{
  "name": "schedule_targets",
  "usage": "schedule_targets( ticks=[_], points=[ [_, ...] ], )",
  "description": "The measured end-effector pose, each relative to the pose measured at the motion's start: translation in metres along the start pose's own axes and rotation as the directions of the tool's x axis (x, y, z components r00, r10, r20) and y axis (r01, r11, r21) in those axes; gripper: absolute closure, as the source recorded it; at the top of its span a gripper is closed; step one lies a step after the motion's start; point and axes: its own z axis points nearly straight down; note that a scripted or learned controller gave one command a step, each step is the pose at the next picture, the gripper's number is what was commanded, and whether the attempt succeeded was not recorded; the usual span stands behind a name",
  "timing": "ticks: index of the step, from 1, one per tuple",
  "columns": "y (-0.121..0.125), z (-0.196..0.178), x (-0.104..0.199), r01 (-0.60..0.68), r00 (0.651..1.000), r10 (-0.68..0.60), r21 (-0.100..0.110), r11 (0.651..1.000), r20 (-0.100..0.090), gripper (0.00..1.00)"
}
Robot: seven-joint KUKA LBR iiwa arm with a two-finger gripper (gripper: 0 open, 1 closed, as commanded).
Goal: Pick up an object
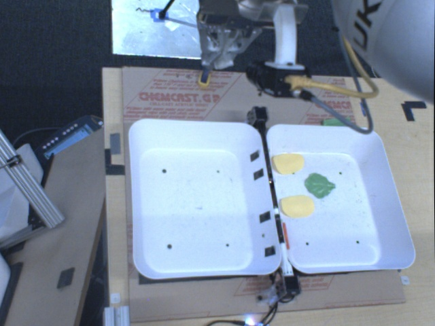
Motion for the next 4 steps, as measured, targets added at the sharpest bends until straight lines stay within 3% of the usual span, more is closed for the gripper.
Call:
schedule_targets(
  ticks=[1,2,3,4],
  points=[
    [-0.099,0.011,0.0,0.003,1.0,-0.003,0.01,1.0,0.0,1.0],
    [-0.065,-0.006,-0.001,-0.006,1.0,0.006,0.005,1.0,0.001,1.0],
    [0.041,-0.004,-0.029,-0.01,1.0,0.01,0.003,1.0,0.003,1.0],
    [-0.011,0.129,0.001,0.001,1.0,-0.001,0.023,1.0,0.006,1.0]
  ],
)
